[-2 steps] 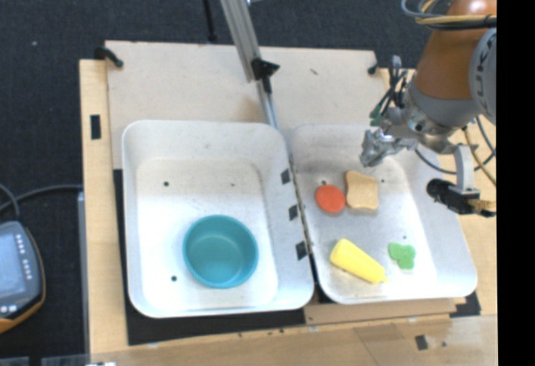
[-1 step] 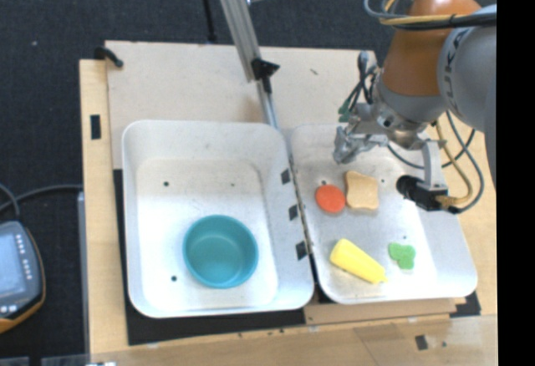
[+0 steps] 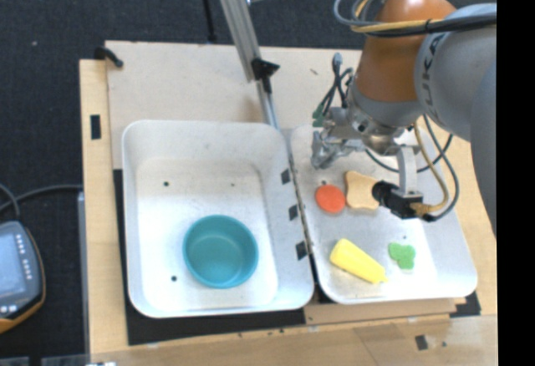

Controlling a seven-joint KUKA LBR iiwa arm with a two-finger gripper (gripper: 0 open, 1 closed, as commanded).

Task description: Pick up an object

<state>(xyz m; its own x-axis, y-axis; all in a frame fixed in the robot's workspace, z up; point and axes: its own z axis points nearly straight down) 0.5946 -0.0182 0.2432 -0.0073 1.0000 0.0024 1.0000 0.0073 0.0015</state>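
- Arm (image 3: 418, 55) — grey with an orange band, reaching in from the right over the right bin (image 3: 451, 268).
- Gripper (image 3: 328, 151) — above that bin's far left corner; how it stands cannot be told.
- Right bin contents — an orange disc (image 3: 330, 198) touching a tan bread-like slice (image 3: 361, 191); nearer, a yellow wedge (image 3: 357, 261) beside a small green piece (image 3: 402, 255).
- Left bin (image 3: 150, 180) — holds a teal bowl (image 3: 220, 251), upright.

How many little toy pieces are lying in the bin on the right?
4: an orange round piece and a tan piece mid-bin, a yellow wedge and a green piece nearer the front. The arm may hide more.
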